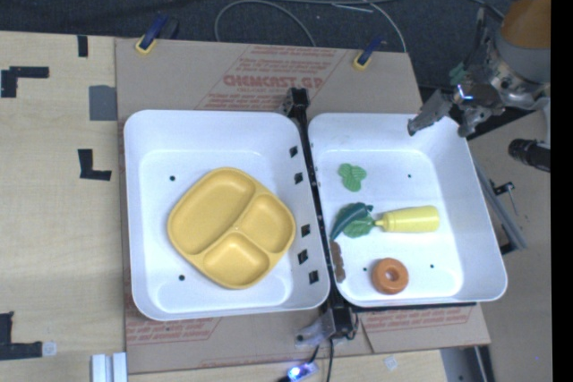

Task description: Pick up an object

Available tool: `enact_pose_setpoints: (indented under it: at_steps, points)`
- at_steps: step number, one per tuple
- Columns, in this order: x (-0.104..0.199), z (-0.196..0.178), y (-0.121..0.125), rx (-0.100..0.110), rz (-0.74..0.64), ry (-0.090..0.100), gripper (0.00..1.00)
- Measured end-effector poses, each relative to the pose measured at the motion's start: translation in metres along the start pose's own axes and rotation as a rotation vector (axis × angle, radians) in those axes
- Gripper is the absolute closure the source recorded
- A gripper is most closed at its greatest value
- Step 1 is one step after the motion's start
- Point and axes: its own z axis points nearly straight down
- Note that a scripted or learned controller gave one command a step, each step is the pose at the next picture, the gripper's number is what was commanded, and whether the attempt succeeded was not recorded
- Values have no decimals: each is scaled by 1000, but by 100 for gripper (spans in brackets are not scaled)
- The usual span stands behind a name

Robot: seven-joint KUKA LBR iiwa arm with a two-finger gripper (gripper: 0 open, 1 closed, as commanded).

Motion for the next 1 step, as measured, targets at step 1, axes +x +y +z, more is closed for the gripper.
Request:
enact_pose_setpoints:
  at_steps: [1]
  points:
    - [1,-7,2,-11,-4,-2,0]
